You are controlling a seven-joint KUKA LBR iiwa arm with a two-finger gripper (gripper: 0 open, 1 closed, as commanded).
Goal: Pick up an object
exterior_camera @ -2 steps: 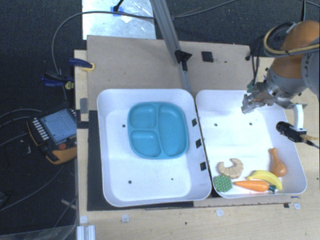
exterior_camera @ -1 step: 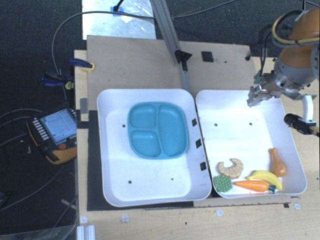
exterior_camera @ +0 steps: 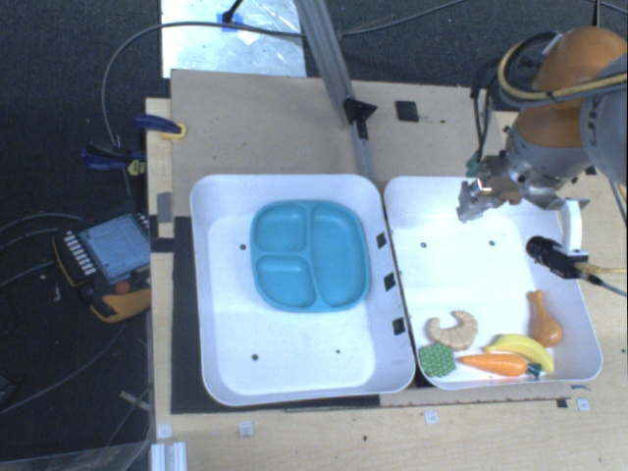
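Camera view: nothing is picked up yet. The grey two-finger hand [exterior_camera: 472, 204] is seen above the right white bin [exterior_camera: 432, 263]; its state can't be told. Plastic food toys, incl. an orange carrot [exterior_camera: 494, 364], are left at the bin's near edge.

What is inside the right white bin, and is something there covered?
The right bin holds a croissant, broccoli, a carrot, a banana and a drumstick, crowded at its near edge. The carrot covers part of the banana. The gripper hangs above the far end.
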